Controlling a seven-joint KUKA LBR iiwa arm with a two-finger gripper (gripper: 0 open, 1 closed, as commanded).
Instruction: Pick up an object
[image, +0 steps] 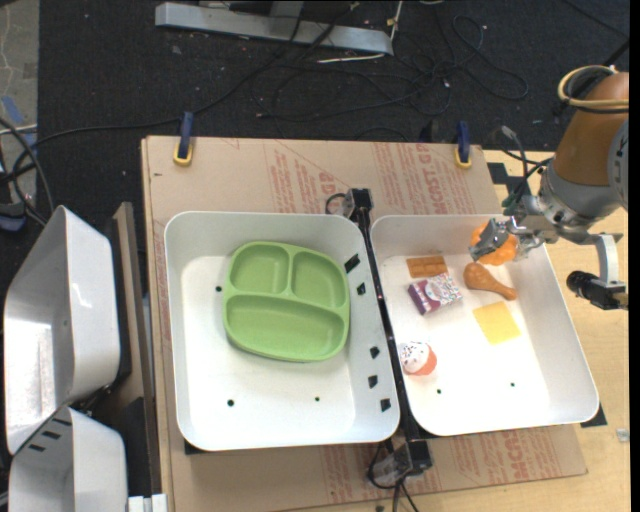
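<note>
Over right bin (560, 385), gripper (497, 241) clutching orange object (499, 246); purple packet (435, 293), label unreadable.

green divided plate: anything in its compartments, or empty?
Empty. The green three-compartment plastic plate lies flat in the left white bin, and all three wells show bare green.
</note>
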